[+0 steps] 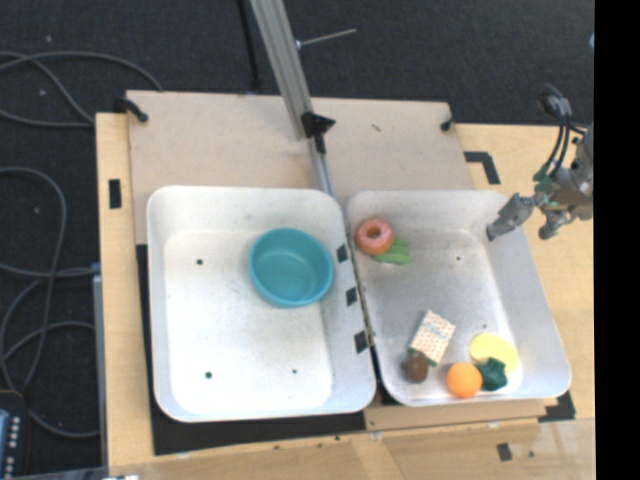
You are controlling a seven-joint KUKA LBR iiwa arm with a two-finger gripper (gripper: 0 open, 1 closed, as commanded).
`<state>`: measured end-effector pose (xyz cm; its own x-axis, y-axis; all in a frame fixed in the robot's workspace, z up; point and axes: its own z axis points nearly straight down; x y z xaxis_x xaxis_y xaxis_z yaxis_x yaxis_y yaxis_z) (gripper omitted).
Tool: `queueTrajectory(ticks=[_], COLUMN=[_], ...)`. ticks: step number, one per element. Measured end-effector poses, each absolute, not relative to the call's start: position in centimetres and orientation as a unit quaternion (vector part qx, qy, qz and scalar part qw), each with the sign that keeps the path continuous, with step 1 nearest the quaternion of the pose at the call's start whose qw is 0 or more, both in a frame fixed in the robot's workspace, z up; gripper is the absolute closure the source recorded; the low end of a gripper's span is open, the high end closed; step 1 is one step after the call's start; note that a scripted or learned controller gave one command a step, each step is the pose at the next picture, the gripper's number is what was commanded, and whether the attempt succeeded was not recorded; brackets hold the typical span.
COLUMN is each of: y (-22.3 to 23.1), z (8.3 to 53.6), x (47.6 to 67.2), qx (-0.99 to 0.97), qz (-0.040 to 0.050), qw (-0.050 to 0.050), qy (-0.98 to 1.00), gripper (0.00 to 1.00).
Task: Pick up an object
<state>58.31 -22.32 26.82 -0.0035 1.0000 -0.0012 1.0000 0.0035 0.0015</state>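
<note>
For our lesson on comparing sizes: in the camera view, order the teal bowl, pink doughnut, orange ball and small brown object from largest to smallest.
1. teal bowl
2. pink doughnut
3. orange ball, only slightly smaller than the doughnut
4. small brown object

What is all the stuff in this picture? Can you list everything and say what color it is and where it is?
bins: 2, white, side by side on the bench
bowl: 1, teal blue, in the left bin
ring: 1, pink and orange, like a doughnut, top left of the right bin
green thing: 1, green, right next to the ring
small box: 1, pale with a pattern, lower part of the right bin
brown thing: 1, dark brown, just below the box
ball: 1, orange, bottom of the right bin
yellow thing: 1, yellow, near the ball
dark green thing: 1, dark green, beside the ball
metal bar: 1, grey, slanting above the bins
cables: several, black, on the floor at the left
gripper: 1, grey, over the right bin's top right edge
</note>
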Motion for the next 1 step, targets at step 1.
queueTrajectory(ticks=[1], y=[-22.33], z=[26.83], x=[58.31], qx=[0.706], qz=[-0.0002], qw=[0.001], qy=[0.709], gripper=[0.00])
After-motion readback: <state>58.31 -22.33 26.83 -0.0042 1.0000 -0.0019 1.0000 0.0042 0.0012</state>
